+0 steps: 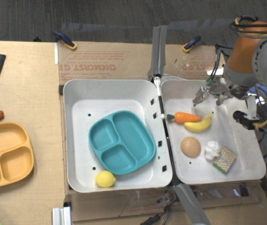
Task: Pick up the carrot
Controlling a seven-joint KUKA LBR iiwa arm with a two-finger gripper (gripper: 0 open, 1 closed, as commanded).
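Here the carrot (186, 117) lies just left of and below the spread, empty claw (209, 96).

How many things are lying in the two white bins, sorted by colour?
Yellow: 2, lemon and banana
Orange: 1, carrot
Teal: 1, divided plate
Tan: 1, egg
White: 1, crumpled white piece
Patterned: 1, small packet
Total: 7

Robot lab: clamped cardboard (95, 60), white bins (77, 97), toy food.
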